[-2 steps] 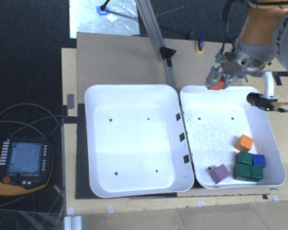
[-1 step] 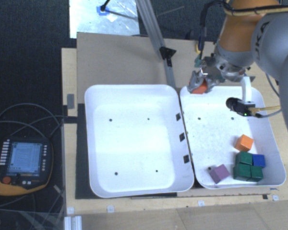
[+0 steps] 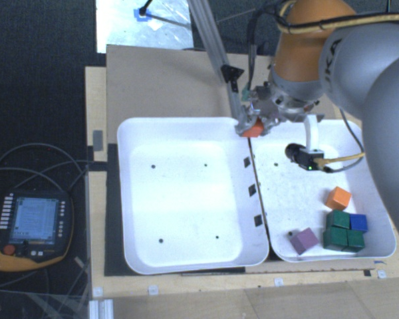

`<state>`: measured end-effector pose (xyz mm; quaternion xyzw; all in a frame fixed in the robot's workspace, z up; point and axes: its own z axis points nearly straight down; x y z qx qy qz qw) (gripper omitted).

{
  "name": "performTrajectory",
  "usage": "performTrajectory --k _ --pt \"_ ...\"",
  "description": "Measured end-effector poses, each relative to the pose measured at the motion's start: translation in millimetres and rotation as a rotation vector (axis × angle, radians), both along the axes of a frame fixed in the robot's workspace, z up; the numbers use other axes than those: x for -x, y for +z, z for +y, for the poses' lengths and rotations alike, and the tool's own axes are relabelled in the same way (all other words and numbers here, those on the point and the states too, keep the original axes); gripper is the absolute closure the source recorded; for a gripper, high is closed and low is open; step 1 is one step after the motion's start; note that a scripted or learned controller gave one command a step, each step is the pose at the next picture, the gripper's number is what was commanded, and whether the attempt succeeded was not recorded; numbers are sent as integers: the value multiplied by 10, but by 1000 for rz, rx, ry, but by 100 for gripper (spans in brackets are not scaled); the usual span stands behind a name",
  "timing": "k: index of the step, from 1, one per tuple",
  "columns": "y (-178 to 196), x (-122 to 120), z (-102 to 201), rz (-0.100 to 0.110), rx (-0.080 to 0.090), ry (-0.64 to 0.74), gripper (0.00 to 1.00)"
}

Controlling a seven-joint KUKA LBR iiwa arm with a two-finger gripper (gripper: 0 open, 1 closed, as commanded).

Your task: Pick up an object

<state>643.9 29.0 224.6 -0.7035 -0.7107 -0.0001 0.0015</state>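
My gripper (image 3: 251, 126) hangs over the far end of the divider between the two bins. A small red-orange block (image 3: 253, 131) sits between its fingertips, and the fingers are shut on it. In the right bin's (image 3: 286, 191) near right corner lie the other blocks: an orange one (image 3: 338, 197), a blue one (image 3: 358, 222), green ones (image 3: 339, 230) and a purple one (image 3: 304, 240). The grey arm with its orange band (image 3: 312, 25) covers the far right of the right bin.
The left bin (image 3: 179, 198) lies beside the right one, sharing a raised divider (image 3: 255, 190). A black sensor with a green light (image 3: 302, 155) hangs from the wrist over the right bin. A teach pendant (image 3: 30, 228) lies off the bench at the left.
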Motion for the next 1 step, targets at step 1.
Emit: performTrajectory --k 1 --pt "-36 121 623 0 -1 1 100"
